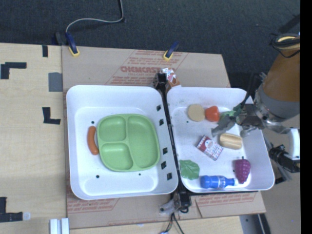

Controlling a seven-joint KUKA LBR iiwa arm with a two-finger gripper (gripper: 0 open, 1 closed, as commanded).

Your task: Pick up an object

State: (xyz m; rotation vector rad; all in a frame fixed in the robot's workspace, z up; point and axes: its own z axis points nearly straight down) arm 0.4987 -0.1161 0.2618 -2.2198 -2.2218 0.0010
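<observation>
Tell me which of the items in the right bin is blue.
The bottle, lying on its side along the right bin's near edge, between the green leaf and the purple grapes. Nothing else there is blue.

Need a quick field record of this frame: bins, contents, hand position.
left bin: green divided plate, orange sausage beside the plate's left edge
right bin: tan bun, red tomato, red-and-white carton, bread roll, purple grapes, blue bottle, green leaf
hand: over the right bin, near the tomato and roll
hand grip: nothing visibly held
arm entry: from the right
</observation>
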